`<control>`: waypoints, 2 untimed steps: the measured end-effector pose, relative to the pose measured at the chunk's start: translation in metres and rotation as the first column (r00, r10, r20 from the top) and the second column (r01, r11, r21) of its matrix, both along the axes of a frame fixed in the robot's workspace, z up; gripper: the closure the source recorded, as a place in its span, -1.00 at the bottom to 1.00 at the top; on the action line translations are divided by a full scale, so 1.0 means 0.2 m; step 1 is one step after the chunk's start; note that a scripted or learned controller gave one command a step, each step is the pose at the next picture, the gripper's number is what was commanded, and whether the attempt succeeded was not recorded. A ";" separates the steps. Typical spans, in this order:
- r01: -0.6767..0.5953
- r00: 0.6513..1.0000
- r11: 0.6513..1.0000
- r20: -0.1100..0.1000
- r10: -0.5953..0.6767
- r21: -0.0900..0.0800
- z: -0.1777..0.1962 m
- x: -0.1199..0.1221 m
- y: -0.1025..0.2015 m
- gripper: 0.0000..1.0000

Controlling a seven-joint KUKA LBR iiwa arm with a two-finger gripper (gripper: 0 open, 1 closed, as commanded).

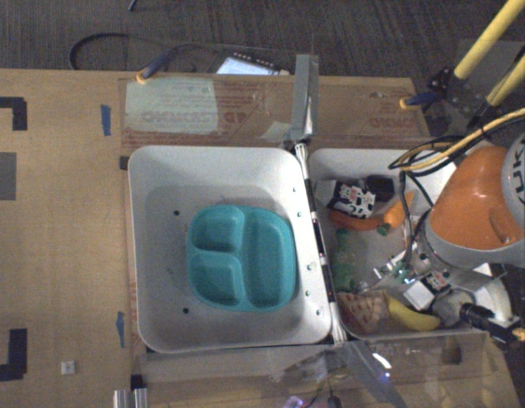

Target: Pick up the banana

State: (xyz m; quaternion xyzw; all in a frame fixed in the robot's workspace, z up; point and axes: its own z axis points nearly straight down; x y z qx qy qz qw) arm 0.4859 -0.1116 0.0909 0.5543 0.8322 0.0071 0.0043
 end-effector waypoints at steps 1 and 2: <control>-0.072 0.997 0.997 -0.006 0.072 -0.009 -0.03 -0.02 -0.29 -1.00; -0.214 0.977 0.977 -0.021 0.214 0.019 0.19 -0.02 -0.49 -1.00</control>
